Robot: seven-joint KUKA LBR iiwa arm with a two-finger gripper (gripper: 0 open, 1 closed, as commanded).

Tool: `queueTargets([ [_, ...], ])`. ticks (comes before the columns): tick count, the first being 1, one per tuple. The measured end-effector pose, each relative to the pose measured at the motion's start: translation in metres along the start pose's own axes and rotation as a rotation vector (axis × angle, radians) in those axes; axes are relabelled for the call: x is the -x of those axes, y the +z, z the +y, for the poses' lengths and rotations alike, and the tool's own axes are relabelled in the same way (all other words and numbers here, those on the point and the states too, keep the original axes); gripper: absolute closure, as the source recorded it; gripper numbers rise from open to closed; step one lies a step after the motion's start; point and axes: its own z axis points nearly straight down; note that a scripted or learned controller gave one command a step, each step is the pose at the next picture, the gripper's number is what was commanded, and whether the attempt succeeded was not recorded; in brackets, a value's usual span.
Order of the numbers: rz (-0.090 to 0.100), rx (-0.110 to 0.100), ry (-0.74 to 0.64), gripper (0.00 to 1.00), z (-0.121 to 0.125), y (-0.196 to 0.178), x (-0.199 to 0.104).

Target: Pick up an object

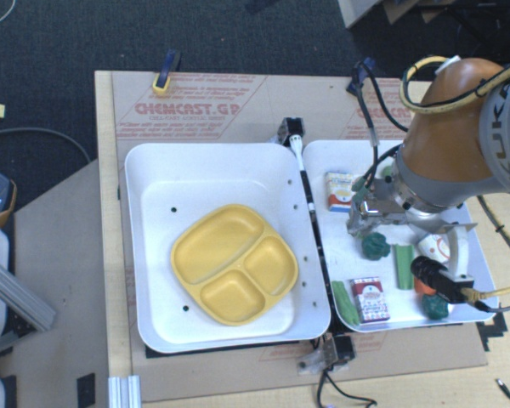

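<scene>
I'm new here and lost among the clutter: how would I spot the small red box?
Look at the right-hand white bin, the crowded one. Go to its near edge, left corner. The small red box lies there on a green strip; it alone is red with a white label.

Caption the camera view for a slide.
Arm's gripper low in the right bin above a dark green lump; yellow divided tray in the left bin.
</scene>
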Motion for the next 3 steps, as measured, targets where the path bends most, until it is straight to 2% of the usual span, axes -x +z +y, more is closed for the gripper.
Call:
queueTargets([
  [1,0.0,0.003,0.0,1.0,0.005,-0.011,-0.003],
  [2,0.0,0.0,0.002,1.0,0.002,-0.011,0.013],
  [3,0.001,-0.003,0.0,1.0,0.01,0.005,0.005],
])
